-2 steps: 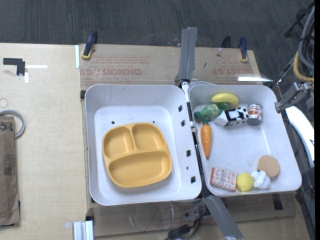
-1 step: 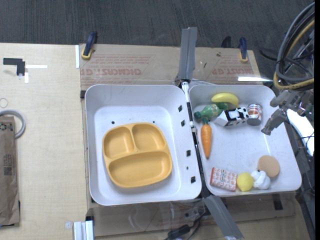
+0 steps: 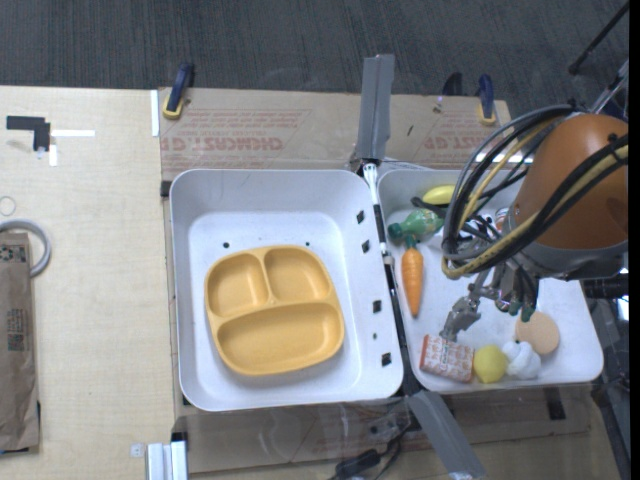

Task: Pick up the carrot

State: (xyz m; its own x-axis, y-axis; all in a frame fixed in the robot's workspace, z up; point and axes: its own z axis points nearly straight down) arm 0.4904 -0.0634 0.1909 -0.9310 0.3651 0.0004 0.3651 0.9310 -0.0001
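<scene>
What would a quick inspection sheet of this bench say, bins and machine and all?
Surface: two white bins side by side, left bin, right bin, on a cardboard sheet held by clamps.
Job's things: carrot lying in the right bin beside its left wall, untouched.
Clutter: yellow divided plate in the left bin; banana, green toy, snack packet, lemon, white lump, peach-coloured ball.
End effector: above the right bin, right of the carrot.
Cables: black and yellow loops on the arm.
Surroundings: dark carpet.
</scene>
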